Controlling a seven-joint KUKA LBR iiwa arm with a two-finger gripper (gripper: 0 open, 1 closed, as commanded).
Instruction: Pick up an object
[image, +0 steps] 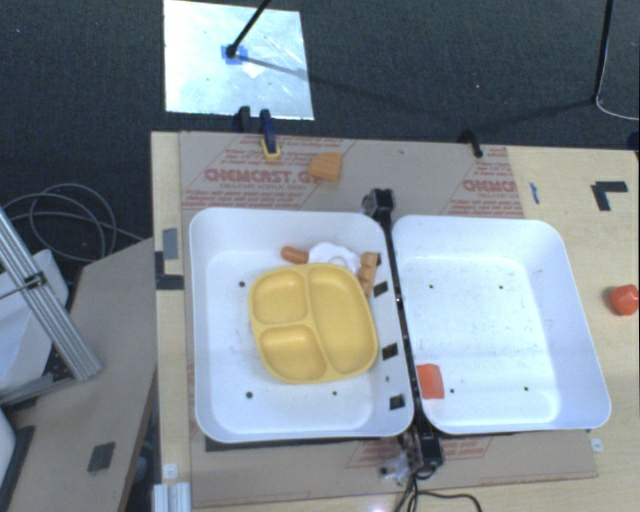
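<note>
On the bench, two white bins sit side by side. Left bin (215, 330): a yellow divided plate (312, 322), with a white object (333, 256), an orange sausage-shaped piece (295, 255) and a small tan piece (368, 267) along its far edge. Right bin (560, 300): an orange block (430, 380) at the near-left corner. Gripper state: cannot tell.

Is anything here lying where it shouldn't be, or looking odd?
Yes. Two items lie outside the bins: a tan block on the board behind the left bin, and an orange-red piece on the bench beyond the right bin. The yellow divided plate sits skewed.
</note>
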